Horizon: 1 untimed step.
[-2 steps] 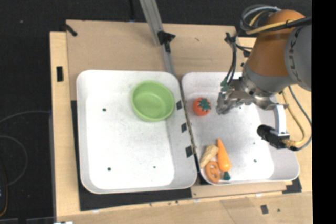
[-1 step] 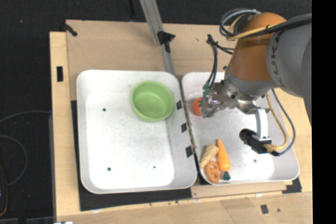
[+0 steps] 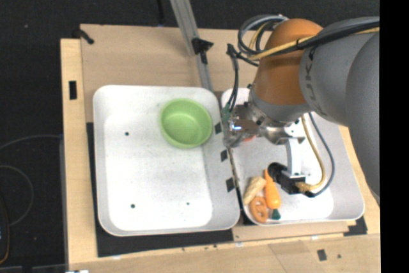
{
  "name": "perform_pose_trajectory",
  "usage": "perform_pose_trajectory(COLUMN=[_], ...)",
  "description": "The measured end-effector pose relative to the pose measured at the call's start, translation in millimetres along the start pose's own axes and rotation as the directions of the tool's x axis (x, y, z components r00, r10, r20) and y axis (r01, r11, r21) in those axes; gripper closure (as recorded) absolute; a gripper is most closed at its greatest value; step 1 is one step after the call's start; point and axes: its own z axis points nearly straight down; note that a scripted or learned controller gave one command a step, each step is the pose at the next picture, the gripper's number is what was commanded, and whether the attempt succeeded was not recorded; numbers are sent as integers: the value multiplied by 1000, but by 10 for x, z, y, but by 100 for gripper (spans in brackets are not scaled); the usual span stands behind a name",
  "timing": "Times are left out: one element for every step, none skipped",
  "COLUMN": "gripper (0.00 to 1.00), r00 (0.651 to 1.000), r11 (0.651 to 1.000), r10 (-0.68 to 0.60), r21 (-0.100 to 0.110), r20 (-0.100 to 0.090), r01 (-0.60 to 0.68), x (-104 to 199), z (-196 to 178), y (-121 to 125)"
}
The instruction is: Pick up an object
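Observation:
A green bowl (image 3: 186,123) sits upright in the left bin (image 3: 128,201), near its far right corner. In the near left corner of the right bin (image 3: 339,208) lie a beige piece (image 3: 254,188), an orange carrot (image 3: 273,195) and a round orange slice (image 3: 259,209), all bunched together. My gripper (image 3: 235,128) hangs under the orange wrist at the far left side of the right bin, close to the wall between the bins. It is above and beyond the toy food, and to the right of the bowl. I see nothing held in it.
The big grey arm covers most of the right bin's far half. A slanted metal pole (image 3: 182,9) stands behind the bins. The wooden bench edge (image 3: 70,137) runs along the left bin.

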Motion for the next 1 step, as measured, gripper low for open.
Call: perform_pose_trajectory(gripper=[100], r00=[1000], r11=[1000], r10=[0], r21=[0], r20=[0], r01=[0], x=[381], z=[-161], y=[-216])
